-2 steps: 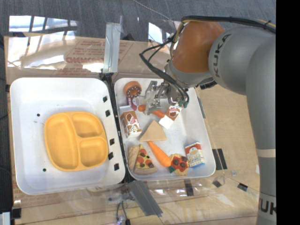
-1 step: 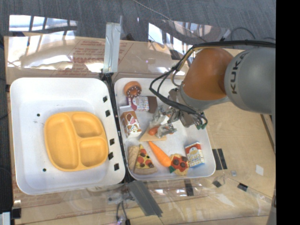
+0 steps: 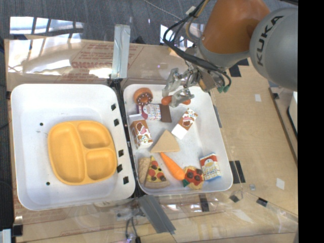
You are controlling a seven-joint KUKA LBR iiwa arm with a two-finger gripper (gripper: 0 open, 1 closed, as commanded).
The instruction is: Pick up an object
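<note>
At 9 o'clock on the bench, the left white bin [image 3: 25,115] bears a yellow divided plate [image 3: 81,152] with 3 compartments. Just beside it, the right white bin [image 3: 215,135] is crowded with toy food: a donut [image 3: 143,95] at its 11 o'clock corner, a small milk carton [image 3: 142,133] below that, a pizza slice [image 3: 156,172] at 7 o'clock, a cheese wedge [image 3: 165,143] at centre, a carrot [image 3: 173,167] just below the wedge, and a red-and-white carton [image 3: 210,166] at 5 o'clock. Over the bin's 12 o'clock edge hangs the gripper [image 3: 174,96], its fingers a little apart around a small orange-red piece [image 3: 167,100] that sits right at their tips. Whether they truly pinch it, I cannot tell. From 2 o'clock the grey arm [image 3: 276,44] slants in, its orange band [image 3: 234,22] above the wrist.
</note>
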